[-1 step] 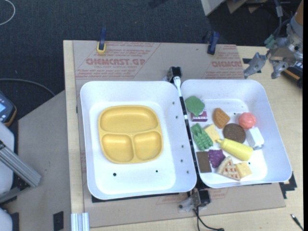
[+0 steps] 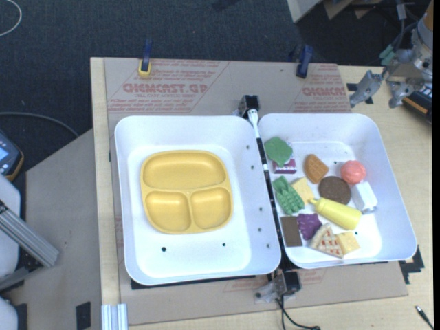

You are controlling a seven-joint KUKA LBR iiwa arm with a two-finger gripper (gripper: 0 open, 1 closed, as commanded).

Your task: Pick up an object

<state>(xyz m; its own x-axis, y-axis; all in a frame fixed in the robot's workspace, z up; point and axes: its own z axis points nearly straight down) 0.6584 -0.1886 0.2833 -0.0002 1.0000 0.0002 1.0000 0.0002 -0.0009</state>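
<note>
Task status: not started, judging from the present layout. Nothing lifted; every candidate object lying in the right bin (image 2: 392, 184).

Gripper (image 2: 382, 88): positioned at the upper right of the camera view, above the bench just beyond the far right corner of the right bin, well apart from the objects. Two fingers (image 2: 363, 90) splayed with a clear gap and nothing between them, so spread and empty.

Right bin contents, clustered in the left and centre part:
- green leaf-shaped piece (image 2: 278, 149) nearest the dividing edge, with a small dark red block (image 2: 284, 165) touching its near side;
- orange bread-like piece (image 2: 315, 168) just beside the leaf;
- pink ball (image 2: 353, 172) toward the right, with a white block (image 2: 364, 196) just beside it;
- brown round disc (image 2: 334, 189) between bread piece and white block;
- green ridged piece (image 2: 287, 194) and pale yellow wedge (image 2: 302, 188), touching;
- yellow squeeze bottle (image 2: 336, 212) lying on its side across the middle;
- purple grape cluster (image 2: 309, 224), brown rectangular slab (image 2: 291, 230), waffle-patterned wedge (image 2: 326, 242) and small yellow cube (image 2: 348, 241) along the near side.

Left bin (image 2: 130, 184): holding a yellow three-compartment tray (image 2: 185, 190), compartments bare.

Remaining steps, as estimated: traverse over the right bin, descend onto one object, close, lift. Pink ball and white block sit at the cluster's edge with free space on one side, so likely easier targets than the tightly packed pieces near the bottle.
</note>
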